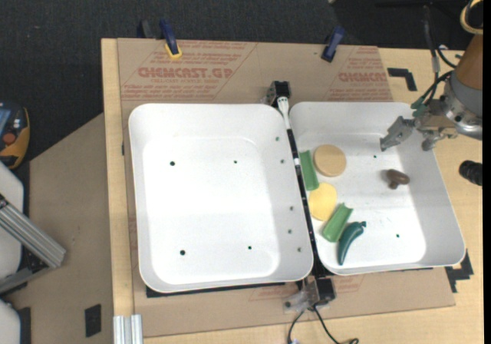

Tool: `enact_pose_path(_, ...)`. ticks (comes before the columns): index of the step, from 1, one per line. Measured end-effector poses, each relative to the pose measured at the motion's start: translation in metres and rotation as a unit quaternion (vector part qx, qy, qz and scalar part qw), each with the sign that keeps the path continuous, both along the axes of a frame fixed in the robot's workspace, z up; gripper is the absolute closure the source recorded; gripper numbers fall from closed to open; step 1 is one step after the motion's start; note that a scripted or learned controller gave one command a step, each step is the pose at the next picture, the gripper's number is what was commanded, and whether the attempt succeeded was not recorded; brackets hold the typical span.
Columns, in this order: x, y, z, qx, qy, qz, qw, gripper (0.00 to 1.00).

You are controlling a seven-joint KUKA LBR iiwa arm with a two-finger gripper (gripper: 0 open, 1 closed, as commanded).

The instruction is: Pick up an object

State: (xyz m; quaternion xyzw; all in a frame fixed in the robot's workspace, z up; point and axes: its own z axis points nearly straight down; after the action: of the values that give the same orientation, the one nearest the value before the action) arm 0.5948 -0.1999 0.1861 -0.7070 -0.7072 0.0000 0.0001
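My gripper [410, 137] hangs over the far right part of the right bin [430, 258], with its two fingers spread open and nothing between them. Just below it a small brown object [397, 178] lies on the bin floor. Along the bin's left side lie a tan round disc [331, 160], a green bar [308, 170], a yellow piece [322, 200], a light green block [336, 222] and a dark green pepper-like piece [348, 239].
The left bin [146, 181] sits beside the right one, with a black divider [295, 173] between them. Both rest on a cardboard sheet [230, 66] held by blue clamps [168, 35] at the far edge. Cables [430, 89] trail at the right.
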Motion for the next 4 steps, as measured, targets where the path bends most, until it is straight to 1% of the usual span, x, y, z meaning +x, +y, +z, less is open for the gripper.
enact_pose_path(1,0.034,-0.026,0.133,-0.0044,-0.009,0.001,0.9999,0.00)
enact_pose_path(2,0.074,-0.011,0.153,-0.0019,-0.004,0.002,1.0000,0.00)
enact_pose_path(3,-0.037,0.016,0.216,0.0006,-0.001,-0.001,1.0000,0.00)
enact_pose_path(4,-0.032,0.015,0.222,-0.0015,-0.002,0.000,1.0000,1.00)
